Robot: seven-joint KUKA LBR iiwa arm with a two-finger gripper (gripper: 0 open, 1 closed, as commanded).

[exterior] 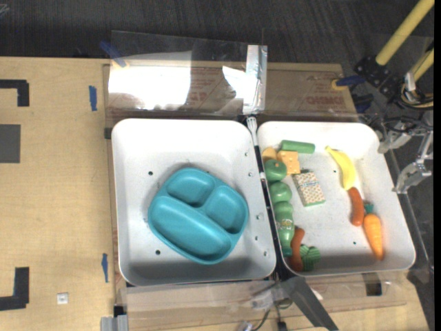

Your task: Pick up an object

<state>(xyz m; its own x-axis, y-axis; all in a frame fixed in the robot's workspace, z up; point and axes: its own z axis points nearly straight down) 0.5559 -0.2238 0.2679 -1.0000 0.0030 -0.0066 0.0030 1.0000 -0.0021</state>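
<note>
Claw state: cannot tell; no object seen lifted, so pick judged not yet begun, whole grasp left. Candidates lie in right bin (331, 236): smooth curved banana (342, 165), tapered orange carrot (373, 233), flat printed box (309, 187), glossy green plastic vegetables (280, 193). Left bin (131, 185) holds teal divided plate (200, 214), rounded, matte.

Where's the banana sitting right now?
The banana lies in the right bin, toward its upper right part, just above an orange carrot and right of the small patterned box.
</note>
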